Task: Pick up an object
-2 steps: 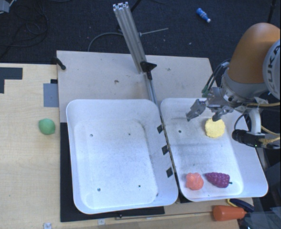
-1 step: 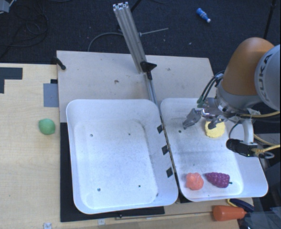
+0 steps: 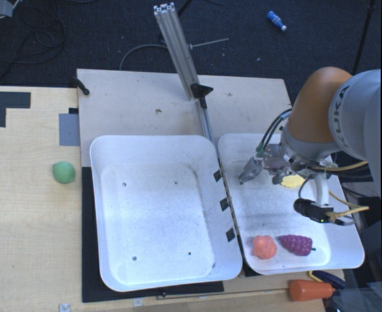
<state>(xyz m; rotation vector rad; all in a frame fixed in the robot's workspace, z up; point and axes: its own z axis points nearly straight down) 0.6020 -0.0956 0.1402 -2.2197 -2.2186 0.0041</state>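
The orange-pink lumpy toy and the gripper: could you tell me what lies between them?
In the camera view, just bare white bin floor separates the gripper from the orange-pink lumpy toy.

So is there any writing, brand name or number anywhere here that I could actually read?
"KUKA" stands in dark letters on the grey arm, partly cut off and faint.
No text is readable on the white bins, the bench or the toy fruit.
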